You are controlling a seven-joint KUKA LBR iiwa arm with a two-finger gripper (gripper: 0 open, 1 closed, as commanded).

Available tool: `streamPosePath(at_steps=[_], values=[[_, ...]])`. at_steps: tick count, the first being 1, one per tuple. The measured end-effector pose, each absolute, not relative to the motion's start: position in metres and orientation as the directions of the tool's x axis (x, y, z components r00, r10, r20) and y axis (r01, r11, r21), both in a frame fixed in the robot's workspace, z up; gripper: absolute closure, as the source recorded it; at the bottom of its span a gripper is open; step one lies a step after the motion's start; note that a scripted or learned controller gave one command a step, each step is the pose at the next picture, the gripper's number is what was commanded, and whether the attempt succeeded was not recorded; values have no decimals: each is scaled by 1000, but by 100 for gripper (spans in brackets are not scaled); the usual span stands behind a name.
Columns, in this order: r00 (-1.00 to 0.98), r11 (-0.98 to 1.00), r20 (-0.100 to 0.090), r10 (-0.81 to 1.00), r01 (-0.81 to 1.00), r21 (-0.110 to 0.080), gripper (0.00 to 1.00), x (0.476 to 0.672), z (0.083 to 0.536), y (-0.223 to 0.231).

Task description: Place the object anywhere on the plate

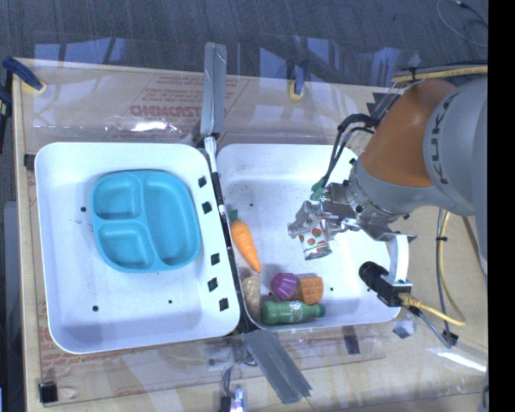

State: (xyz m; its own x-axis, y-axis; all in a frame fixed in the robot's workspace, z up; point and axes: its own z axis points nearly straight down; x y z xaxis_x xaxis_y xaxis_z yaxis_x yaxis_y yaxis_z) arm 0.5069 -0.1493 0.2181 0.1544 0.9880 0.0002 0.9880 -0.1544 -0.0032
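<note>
the jaws are clamping a small red-and-white can (317, 244) in the right bin (266, 166); the blue plate (146, 220) is sitting at nine o'clock in the left bin (60, 307).

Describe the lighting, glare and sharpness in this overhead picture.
Camera view: even, soft light; the white bins look bright with faint shadows; glare streaks on the clear plastic sheet behind them; the blue plate and carrot are sharp; the hand is slightly blurred.

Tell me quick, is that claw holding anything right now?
Claw: over the right bin, with a small red-and-white object at its tip; open, closed or gripping cannot be told.
</note>
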Motion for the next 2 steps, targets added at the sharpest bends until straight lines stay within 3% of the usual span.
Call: streamPosePath(at_steps=[1, 2], values=[[172, -172, 0, 985, 985, -5, 100, 514, 190, -75], [162, -162, 0, 987, 987, -6, 100, 550, 190, 11]])
